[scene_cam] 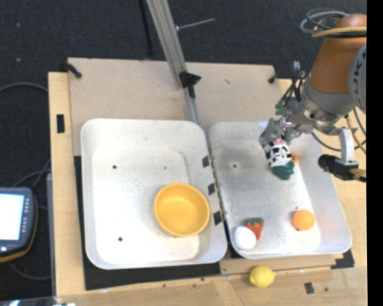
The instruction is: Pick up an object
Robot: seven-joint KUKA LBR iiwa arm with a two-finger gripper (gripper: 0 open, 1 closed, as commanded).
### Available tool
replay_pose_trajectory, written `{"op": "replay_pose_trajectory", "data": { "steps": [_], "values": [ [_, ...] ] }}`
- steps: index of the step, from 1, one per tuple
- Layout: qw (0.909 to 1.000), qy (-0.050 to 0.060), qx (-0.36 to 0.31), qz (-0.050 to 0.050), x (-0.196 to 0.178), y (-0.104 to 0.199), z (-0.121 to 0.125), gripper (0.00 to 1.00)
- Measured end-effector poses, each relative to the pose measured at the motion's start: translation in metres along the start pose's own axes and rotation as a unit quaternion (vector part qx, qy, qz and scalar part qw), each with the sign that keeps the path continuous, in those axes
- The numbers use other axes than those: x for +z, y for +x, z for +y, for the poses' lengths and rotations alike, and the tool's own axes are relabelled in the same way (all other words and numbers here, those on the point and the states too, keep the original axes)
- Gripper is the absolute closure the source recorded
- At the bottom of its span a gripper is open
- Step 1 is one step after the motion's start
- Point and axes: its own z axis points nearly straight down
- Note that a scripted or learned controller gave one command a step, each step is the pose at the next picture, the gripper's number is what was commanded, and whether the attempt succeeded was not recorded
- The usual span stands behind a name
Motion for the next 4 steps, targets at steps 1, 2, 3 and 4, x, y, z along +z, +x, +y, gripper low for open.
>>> {"op": "replay_pose_trajectory", "data": {
  "steps": [1, 2, 3, 4],
  "values": [
    [1.0000, 0.000, 0.000, 0.001, -0.008, 0.041, 0.012, 1.00],
    [1.0000, 0.001, 0.000, 0.000, -0.005, 0.094, 0.013, 1.00],
    [1.0000, 0.001, -0.001, 0.001, -0.012, 0.138, 0.033, 1.00],
    [1.0000, 0.000, 0.000, 0.000, -0.007, 0.185, 0.051, 1.00]
  ]
}}
